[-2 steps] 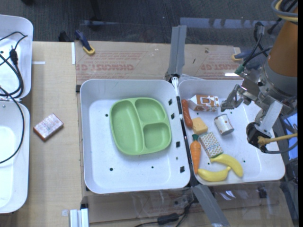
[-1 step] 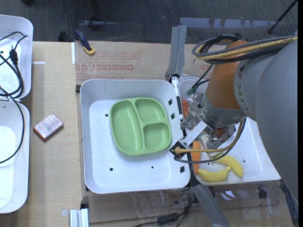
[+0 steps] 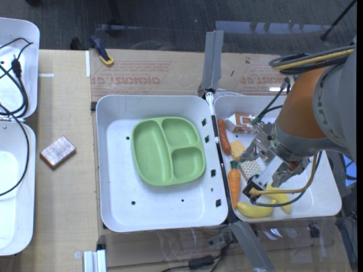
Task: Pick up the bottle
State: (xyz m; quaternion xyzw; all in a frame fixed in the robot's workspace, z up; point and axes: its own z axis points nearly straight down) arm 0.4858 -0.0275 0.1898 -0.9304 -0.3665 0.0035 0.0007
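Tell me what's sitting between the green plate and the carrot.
In the camera view, between the green plate and the carrot lie bare bin floor and the two bins' adjoining walls.

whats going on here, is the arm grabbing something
The grey and orange arm reaches into the right bin, its tool low among toy food: a carrot, a banana and a hot dog. The green divided plate sits in the left bin.

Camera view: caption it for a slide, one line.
KUKA arm's tool low in the right bin among carrot and bananas; green divided plate in left bin.
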